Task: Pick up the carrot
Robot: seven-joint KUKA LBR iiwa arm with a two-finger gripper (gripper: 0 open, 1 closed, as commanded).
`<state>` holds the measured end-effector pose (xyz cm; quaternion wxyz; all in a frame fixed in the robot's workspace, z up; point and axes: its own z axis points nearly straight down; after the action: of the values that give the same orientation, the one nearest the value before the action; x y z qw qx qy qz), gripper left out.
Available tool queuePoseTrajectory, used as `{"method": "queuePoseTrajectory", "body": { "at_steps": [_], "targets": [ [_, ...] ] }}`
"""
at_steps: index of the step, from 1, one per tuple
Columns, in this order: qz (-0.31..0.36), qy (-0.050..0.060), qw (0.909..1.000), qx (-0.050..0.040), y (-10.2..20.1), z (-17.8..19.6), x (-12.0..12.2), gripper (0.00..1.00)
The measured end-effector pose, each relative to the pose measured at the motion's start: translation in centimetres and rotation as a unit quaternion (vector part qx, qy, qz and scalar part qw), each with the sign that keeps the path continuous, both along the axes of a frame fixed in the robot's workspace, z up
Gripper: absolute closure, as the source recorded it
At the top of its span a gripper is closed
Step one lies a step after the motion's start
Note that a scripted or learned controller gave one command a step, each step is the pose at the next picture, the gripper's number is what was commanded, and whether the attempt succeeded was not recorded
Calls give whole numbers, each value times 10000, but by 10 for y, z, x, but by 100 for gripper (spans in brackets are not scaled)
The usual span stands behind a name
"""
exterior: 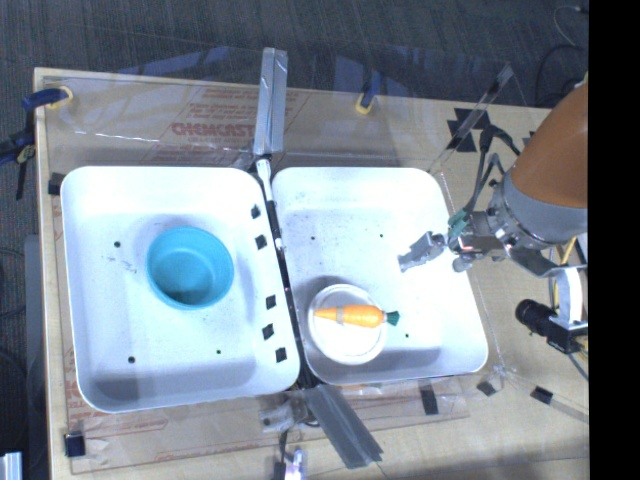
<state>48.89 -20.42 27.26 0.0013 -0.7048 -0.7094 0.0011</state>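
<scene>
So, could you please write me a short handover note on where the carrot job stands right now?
End effector: over the right bin, near its right wall, above and to the right of the carrot; nothing seen in it, and whether it is open cannot be told.
Carrot: lying across a small white bowl at the front of the right bin, green tip pointing right.
Left bin: holds a blue bowl.
Done: no grasp yet.
Left: bring the end effector down over the carrot, grip it and lift it.
</scene>
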Motion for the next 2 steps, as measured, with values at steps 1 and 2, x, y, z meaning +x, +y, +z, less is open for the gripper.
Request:
{"method": "queuePoseTrajectory", "body": {
  "at_steps": [1,2],
  "targets": [
    [980,-3,9952,2,62,-84,-1,0],
    [1630,-32,9866,-38,74,-180,-8,0]
  ]
}}
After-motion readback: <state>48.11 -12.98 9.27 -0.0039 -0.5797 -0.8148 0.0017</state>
